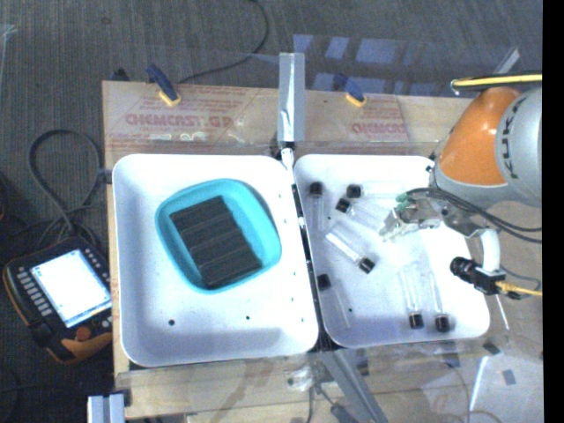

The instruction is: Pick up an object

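the arm's gripper (407,218) hangs low in the right bin (458,324), over clear tubes (351,247) with black caps; whether the jaws are spread or pinching cannot be told. the nearest tube (368,208) lies just left of it. best to centre on one tube, across its length, clear of the bin wall

You have two white bins (141,324) on a pale wooden desk (194,113) printed with faded red lettering. The left bin carries a turquoise tray (172,214) with a black ribbed block (216,241) in it. The right bin (467,324) is strewn with clear tubes (348,243) capped in black. Your arm (529,148) is grey with an orange band (471,144). The floor (88,25) is dark grey.
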Available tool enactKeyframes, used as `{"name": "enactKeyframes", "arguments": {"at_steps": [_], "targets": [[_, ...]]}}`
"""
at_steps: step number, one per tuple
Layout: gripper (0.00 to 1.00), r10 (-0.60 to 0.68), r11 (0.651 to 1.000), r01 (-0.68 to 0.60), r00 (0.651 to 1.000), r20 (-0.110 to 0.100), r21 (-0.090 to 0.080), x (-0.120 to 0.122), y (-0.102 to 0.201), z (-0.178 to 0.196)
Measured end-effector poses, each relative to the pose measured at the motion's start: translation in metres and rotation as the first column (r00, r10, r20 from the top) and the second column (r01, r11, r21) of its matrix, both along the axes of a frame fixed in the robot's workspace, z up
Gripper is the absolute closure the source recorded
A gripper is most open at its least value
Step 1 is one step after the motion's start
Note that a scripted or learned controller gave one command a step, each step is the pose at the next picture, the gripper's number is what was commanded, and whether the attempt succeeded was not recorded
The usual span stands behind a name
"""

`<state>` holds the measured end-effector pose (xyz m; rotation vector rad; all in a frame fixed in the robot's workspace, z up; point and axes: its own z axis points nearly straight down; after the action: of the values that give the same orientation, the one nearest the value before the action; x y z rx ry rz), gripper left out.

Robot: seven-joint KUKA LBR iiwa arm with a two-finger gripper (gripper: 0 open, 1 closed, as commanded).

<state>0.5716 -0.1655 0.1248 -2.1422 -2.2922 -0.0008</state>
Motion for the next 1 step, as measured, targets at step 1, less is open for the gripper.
{"name": "enactKeyframes", "arguments": {"at_steps": [1], "targets": [[0.0, 0.0, 1.0, 0.0, 1.0, 0.0, 0.0, 0.0, 0.0001, 0.0]]}}
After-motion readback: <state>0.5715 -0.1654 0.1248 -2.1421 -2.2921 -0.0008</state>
